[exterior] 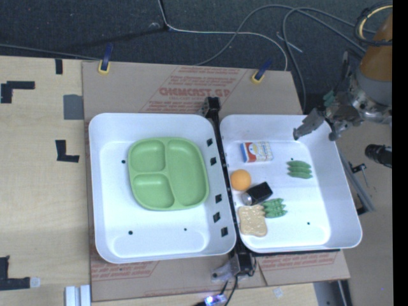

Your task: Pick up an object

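Worktop (pixel 38 190): pale wood, cardboard sheet under two white bins.
Left bin (pixel 105 234): green divided plate (pixel 169 173) at its middle.
Right bin (pixel 331 231): nearest, a tan bread slice (pixel 253 221); beside it green pods (pixel 274 208), a black block (pixel 259 192) and an orange ball (pixel 240 180); farther, a second green piece (pixel 299 168) and a small white carton (pixel 256 152).
Pincer (pixel 317 125): over the right bin's far right corner, well apart from every item, fingers spread, holding nothing.
Background: dark mat with loose cables.

Green tray (pixel 169 173) sitting in a white bin (pixel 102 190), orange ball (pixel 240 180), black block (pixel 259 191), green pods (pixel 299 169), tan toast (pixel 252 221), red-and-white box (pixel 256 152), brown cardboard (pixel 191 88) showing red print.
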You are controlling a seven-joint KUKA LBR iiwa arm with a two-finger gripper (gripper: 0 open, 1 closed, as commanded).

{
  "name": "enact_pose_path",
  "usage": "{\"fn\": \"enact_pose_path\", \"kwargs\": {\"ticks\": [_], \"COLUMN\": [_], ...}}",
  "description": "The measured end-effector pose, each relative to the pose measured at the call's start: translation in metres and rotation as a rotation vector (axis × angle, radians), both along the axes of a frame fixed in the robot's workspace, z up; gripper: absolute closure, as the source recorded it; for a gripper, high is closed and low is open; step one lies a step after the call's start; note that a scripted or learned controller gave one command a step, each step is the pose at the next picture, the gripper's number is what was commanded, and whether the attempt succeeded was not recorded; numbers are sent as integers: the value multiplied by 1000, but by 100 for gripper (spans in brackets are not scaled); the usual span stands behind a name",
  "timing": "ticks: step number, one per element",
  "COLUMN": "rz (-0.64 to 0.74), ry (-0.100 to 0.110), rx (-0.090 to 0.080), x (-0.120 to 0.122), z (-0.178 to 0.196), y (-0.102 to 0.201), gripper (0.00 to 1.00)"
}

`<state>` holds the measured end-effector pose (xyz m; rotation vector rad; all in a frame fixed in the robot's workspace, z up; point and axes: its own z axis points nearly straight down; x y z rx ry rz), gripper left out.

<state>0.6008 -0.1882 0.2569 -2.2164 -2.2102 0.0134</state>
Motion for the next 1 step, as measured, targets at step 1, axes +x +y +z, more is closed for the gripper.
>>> {"fn": "enact_pose_path", "kwargs": {"ticks": [1], "rz": [4], "ry": [-13], "rx": [-2], "x": [2], "z": [8], "y": [1], "gripper": [0]}}
